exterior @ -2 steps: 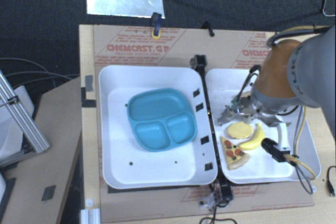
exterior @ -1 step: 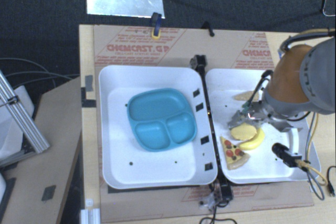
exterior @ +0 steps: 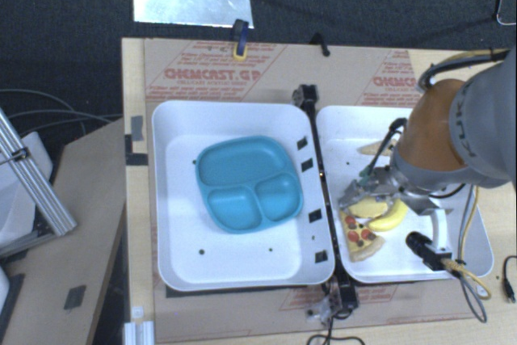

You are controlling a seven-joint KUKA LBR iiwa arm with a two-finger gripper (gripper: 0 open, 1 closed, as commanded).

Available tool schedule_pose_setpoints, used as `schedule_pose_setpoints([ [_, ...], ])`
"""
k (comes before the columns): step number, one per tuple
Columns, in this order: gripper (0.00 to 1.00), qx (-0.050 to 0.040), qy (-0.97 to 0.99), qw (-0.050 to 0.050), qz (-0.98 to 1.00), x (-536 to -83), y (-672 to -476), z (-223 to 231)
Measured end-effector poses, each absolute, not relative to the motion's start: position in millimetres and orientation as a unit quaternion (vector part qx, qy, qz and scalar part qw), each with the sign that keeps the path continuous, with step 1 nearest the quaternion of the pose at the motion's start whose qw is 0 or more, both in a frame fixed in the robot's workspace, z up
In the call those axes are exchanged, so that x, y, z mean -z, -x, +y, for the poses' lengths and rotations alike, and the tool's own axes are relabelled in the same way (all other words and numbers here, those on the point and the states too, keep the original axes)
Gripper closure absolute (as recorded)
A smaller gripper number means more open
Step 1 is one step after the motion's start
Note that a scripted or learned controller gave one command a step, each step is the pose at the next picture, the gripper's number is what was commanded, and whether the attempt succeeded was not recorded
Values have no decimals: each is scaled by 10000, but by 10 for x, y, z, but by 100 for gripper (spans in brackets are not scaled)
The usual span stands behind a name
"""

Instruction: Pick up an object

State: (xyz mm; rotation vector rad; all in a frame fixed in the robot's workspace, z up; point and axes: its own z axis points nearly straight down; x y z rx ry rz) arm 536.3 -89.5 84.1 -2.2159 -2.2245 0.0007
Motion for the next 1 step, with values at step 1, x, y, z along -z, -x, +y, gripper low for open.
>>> schedule_pose_setpoints([
  [1,0,23,7050,-45,-7092,-1900,-5544,28],
])
